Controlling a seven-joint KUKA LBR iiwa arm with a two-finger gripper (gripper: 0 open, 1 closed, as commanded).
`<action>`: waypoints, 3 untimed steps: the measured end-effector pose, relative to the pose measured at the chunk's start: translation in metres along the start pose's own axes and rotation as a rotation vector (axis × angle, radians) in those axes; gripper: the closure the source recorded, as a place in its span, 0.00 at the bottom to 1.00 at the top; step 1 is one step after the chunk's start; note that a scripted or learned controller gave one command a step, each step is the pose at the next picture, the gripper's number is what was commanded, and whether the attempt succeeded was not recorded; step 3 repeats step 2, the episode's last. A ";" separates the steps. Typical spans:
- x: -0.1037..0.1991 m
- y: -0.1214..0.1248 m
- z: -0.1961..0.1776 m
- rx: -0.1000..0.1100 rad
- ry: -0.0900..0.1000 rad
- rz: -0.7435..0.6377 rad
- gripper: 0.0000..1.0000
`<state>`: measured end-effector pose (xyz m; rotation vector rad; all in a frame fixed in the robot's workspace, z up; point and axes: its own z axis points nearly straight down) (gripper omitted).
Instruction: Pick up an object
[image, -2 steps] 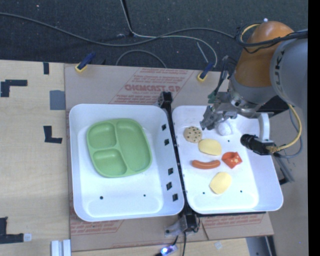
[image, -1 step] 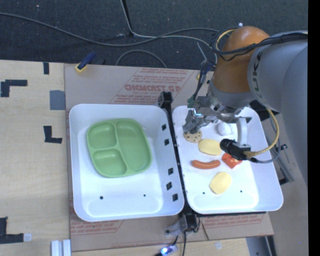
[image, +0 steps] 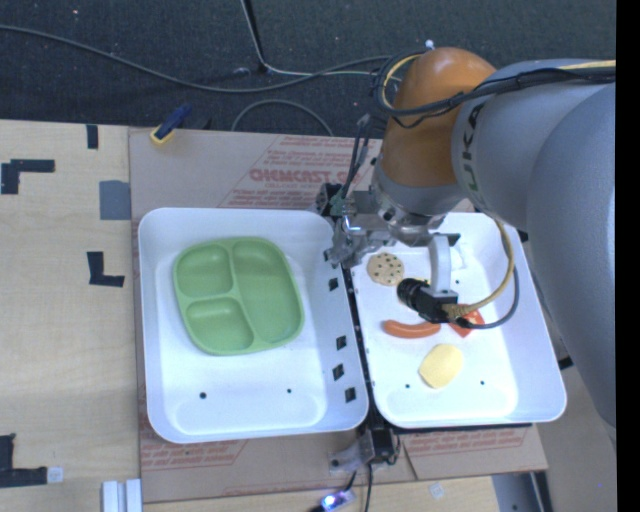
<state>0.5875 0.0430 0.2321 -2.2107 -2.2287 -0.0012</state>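
Wooden worktop (image: 60, 330) under a cardboard sheet (image: 250, 170), two white bins side by side. Left bin (image: 150, 330): green divided plate (image: 238, 295). Right bin (image: 540, 400): speckled round cookie (image: 384, 268) at 11 o'clock, orange sausage-like piece (image: 412, 328) near centre, small red piece (image: 468, 318) just at 3 o'clock of it, pale yellow lump (image: 441, 365) at 5 o'clock of the sausage-like piece. Grey arm (image: 540, 130) in from 3 o'clock, pincer (image: 345, 240) low at right bin's 10 o'clock corner, close to the wall between bins, cookie just beside at 4 o'clock. Cannot tell how far open; nothing seen in its hold. Looks like approach step, no grasp yet. Next move probably: shift toward 4 o'clock, centre over cookie, descend, close. Likely tricky, being flat against the bin floor.
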 end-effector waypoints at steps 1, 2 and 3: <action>0.051 -0.008 -0.003 0.001 -0.001 0.001 1.00; 0.048 -0.008 -0.003 0.001 -0.003 0.005 0.00; 0.048 -0.008 -0.003 0.001 -0.003 0.005 0.00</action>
